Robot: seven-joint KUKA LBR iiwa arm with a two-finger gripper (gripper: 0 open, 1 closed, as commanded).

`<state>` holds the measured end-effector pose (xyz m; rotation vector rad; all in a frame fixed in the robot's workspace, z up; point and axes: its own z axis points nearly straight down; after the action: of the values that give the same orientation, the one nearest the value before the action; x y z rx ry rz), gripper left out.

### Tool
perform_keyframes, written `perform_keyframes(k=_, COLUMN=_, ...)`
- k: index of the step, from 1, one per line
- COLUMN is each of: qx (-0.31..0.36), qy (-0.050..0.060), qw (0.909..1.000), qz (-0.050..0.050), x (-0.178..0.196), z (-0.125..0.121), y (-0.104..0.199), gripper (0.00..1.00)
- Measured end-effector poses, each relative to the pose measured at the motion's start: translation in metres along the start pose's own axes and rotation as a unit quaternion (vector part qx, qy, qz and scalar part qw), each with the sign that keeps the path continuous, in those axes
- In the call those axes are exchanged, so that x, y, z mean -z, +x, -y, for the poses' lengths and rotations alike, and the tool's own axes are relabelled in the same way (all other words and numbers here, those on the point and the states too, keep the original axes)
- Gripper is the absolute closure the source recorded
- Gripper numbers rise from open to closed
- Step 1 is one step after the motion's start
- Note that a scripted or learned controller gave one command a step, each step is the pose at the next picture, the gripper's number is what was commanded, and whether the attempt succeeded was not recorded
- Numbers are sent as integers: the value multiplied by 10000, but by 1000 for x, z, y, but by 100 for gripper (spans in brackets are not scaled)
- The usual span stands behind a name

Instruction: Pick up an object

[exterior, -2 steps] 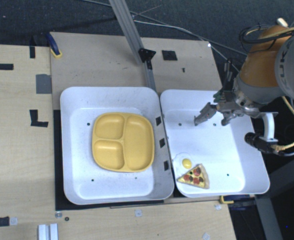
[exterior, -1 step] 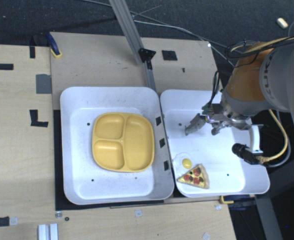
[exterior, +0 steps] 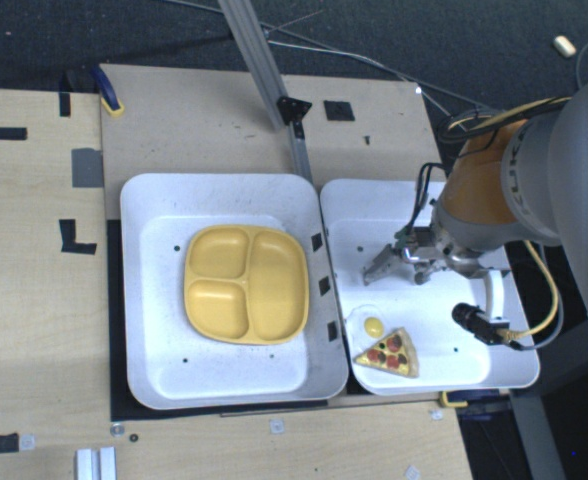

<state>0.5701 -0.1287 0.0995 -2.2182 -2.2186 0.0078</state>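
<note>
Approach is the step in hand. Pizza slice toy (exterior: 389, 352) lies at the near edge of the right bin (exterior: 444, 208), with a small yellow piece (exterior: 373, 325) touching it. Gripper (exterior: 394, 261) hovers farther back over the bin floor, fingers spread and grasping nothing. Next move calls for travel nearward and descent. Yellow divided plate (exterior: 246, 283) sits in the left bin (exterior: 154, 208).

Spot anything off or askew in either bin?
Nothing stands out. The yellow divided plate lies flat in the left bin; the pizza slice and a small yellow piece lie in the right bin, apart from the gripper.
</note>
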Motion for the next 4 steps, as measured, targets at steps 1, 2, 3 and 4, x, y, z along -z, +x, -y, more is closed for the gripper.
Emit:
perform_keyframes(k=1, qx=12, qy=-12, qw=10000, qz=-4, x=13, z=-1, y=1, gripper=100)
perform_keyframes(k=2, qx=7, qy=-44, qw=10000, qz=-2, x=56, z=-1, y=6, gripper=100)
perform_keyframes(k=3, qx=5, qy=-45, qw=10000, qz=1, x=98, z=-2, y=3, gripper=100)
perform_keyframes(k=4, qx=6, qy=-45, qw=10000, qz=0, x=137, z=-2, y=3, gripper=100)
